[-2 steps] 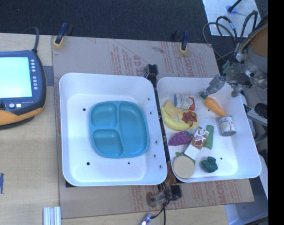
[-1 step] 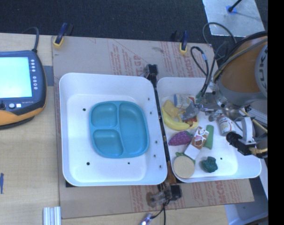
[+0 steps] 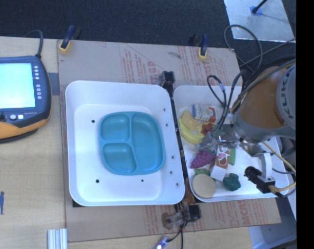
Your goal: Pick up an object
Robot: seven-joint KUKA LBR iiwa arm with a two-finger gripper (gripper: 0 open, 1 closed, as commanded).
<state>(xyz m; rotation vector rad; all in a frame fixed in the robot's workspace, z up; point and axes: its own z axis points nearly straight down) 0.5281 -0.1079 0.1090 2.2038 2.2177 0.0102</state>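
Note:
The right bin (image 3: 198, 92) holds a pile of small toy foods: a yellow banana (image 3: 189, 128), a white packet with a printed label (image 3: 202, 111), purple grapes (image 3: 202, 158), a small carton with orange and white sides (image 3: 222, 160), a round tan disc (image 3: 204, 186) and a dark green lump (image 3: 231, 181). The arm, grey with an orange band, hangs over the right side of this bin. Its gripper (image 3: 218, 137) is down among the objects near the banana and carton, with the wrist body covering it.
The left bin (image 3: 79, 139) holds a blue divided plate (image 3: 131, 142). A teach pendant with a screen (image 3: 16, 95) lies on the bench at the left. Black cables loop above the right bin. Clamps sit at the board's back edge.

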